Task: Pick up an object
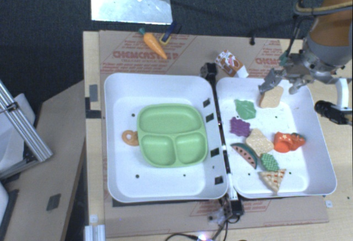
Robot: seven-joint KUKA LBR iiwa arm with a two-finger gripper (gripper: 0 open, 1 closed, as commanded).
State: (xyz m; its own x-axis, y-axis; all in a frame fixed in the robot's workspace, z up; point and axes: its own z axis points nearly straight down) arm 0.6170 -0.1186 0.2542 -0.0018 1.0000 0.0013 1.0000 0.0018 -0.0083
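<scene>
A: Identify the support surface.
B: A bench, topped by a printed cardboard sheet.

A: List items resting directly on it.
B: Two white bins: left bin, right bin, touching. Behind them: a toy carrot, a small wrapped packet.

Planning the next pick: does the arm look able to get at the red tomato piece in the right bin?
Probably yes. The tomato piece lies uncovered near the bin's right wall, apart from its neighbours, and the gripper hovers close above the same bin.
</scene>
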